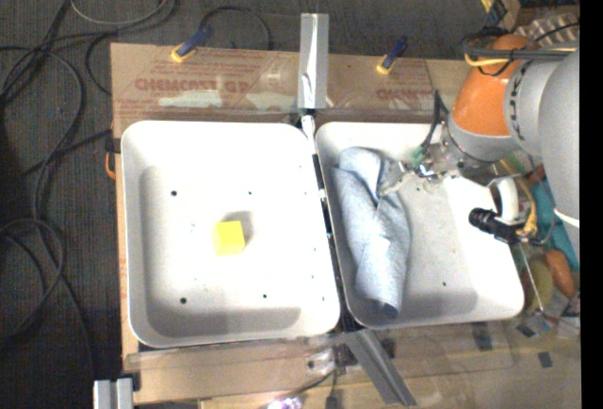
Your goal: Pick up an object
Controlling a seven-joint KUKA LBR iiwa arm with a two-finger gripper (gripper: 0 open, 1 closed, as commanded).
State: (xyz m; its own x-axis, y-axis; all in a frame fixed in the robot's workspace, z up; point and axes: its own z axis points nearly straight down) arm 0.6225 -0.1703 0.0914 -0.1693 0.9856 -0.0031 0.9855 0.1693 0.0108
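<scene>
Two shallow white plastic bins sitting side by side mid-frame. Lying lengthwise in the right bin, crumpled pale blue cloth. Reaching from right, two-finger metal gripper touching cloth's upper edge; grip state: cannot tell. Resting center-left, small yellow foam block.

Two things lay in my bins: a small yellow foam block and a crumpled pale blue-grey cloth.

The block sat flat near the middle of the left white bin, well apart from its walls. The cloth stretched lengthwise down the left side of the right white bin, bunched and folded, its upper end near my fingers.
</scene>
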